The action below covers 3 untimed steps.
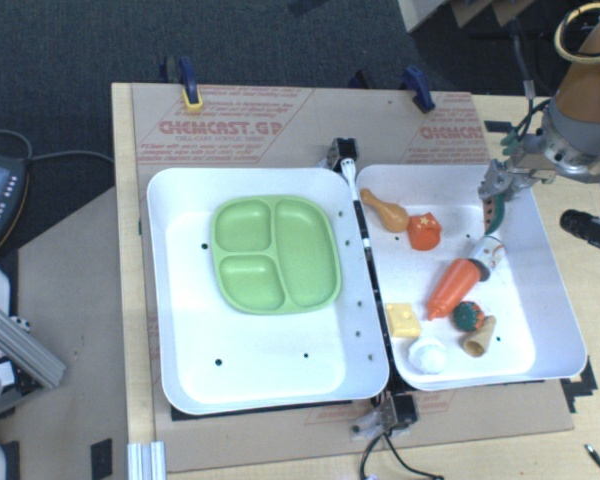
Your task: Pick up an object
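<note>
Left bin (180, 298) — one green tray (276, 253); right bin (550, 268) — seven toys.

We see the bench (130, 268) topped by a printed cardboard sheet (280, 118) bearing two white bins (180, 368) side by side.

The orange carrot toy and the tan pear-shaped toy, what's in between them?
In the camera view, a small red tomato-like toy sits between the orange carrot toy and the tan pear-shaped toy.
</note>
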Each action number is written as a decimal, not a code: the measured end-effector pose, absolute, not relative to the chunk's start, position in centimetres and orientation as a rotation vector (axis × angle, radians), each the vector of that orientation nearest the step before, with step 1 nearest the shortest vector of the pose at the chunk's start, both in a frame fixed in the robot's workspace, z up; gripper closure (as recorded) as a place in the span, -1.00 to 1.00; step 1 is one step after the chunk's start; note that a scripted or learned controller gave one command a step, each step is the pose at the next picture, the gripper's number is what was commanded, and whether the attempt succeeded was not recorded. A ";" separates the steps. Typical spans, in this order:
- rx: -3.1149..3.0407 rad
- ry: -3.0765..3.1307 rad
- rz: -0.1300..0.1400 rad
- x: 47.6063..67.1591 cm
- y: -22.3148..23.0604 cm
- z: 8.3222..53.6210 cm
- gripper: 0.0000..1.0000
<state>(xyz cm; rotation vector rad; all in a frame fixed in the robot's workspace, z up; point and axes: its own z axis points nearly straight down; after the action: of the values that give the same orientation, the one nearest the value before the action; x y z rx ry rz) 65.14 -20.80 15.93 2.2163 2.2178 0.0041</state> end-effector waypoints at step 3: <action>2.220 2.227 -0.001 64.7 -15.5 23.5 1.00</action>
<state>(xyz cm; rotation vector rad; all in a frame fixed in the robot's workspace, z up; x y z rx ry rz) 64.74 -15.54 23.54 2.2199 2.2268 -0.0012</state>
